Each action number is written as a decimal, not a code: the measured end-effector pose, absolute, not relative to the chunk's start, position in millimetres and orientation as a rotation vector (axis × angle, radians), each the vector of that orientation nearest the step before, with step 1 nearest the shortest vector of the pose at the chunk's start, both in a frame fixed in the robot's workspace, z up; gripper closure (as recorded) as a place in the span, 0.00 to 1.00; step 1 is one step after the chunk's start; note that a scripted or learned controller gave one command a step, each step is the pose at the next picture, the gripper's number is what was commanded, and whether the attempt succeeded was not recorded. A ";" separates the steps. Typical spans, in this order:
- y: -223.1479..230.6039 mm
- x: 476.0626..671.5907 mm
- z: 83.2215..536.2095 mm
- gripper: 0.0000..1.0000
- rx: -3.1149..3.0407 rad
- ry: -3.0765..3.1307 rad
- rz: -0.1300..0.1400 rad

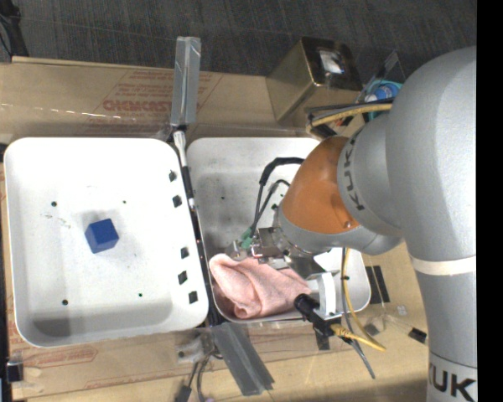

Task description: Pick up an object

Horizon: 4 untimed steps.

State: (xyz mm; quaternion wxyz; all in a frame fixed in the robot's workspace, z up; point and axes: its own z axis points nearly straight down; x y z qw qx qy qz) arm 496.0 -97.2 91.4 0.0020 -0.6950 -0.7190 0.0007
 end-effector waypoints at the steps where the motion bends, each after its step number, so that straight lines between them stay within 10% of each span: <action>1: -77.4 533.6 191.9 0.00 -2.348 -2.084 0.001; 2: -107.4 529.5 125.4 0.00 -2.204 -2.231 0.005; 3: -146.8 476.7 104.1 0.00 -2.482 -1.920 0.001; 4: -126.3 520.5 91.4 0.00 -2.298 -2.138 0.002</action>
